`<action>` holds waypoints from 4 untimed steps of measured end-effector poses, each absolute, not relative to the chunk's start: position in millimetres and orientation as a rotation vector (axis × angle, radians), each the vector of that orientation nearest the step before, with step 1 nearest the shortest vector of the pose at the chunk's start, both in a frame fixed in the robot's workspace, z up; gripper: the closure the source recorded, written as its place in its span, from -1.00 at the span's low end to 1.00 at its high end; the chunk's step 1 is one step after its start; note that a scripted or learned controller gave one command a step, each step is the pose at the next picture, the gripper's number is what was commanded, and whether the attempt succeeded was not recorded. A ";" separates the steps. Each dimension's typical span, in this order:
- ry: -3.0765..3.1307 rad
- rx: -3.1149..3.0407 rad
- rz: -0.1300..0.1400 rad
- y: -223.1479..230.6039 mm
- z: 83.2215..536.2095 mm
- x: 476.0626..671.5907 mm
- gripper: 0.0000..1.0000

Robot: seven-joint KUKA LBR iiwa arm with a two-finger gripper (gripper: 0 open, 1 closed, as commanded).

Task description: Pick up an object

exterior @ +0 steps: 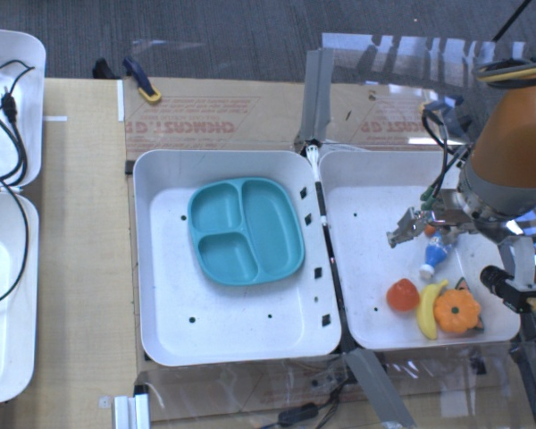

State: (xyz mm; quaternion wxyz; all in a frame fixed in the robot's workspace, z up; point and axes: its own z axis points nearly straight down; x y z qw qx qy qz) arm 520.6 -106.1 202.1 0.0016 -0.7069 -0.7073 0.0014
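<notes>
While nothing sits between the fingers, leaves the pick undone: yellow banana [426, 310], orange pumpkin [456, 311] and red tomato [402, 295] lying together at the right bin's [366, 329] near edge. Just beyond, hovers over a small bottle [434, 256], tool [416, 226] spread. Farther left, teal plate [247, 231] untouched.

The arm [509, 141] is cut off by the right edge, and its wrist partly hides the blue-capped bottle [435, 256]

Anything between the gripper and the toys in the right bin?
Nothing visible. The gripper hangs over bare floor of the right bin. The bottle, tomato, banana and pumpkin lie clustered toward the bin's near right corner, open from above.
</notes>
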 end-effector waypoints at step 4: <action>-2.222 -2.220 0.004 -57.0 194.4 539.8 1.00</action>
